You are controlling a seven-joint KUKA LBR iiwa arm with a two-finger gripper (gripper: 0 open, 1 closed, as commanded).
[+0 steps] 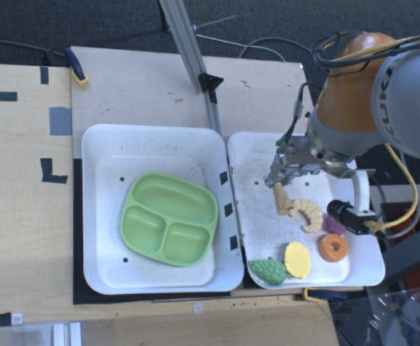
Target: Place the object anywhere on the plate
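The gripper (278, 181) is hanging over the right bin (257, 215), just above a croissant (302, 211); its fingers look open, maybe touching it, gripping nothing

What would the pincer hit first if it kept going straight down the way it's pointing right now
Most likely the tan croissant-shaped toy: the pincer points down into the right bin, and the toy's near end lies just below its tips. Depth is hard to judge from above, so it could reach the bin floor beside the toy instead.

Grey arm (405, 99), orange wrist band
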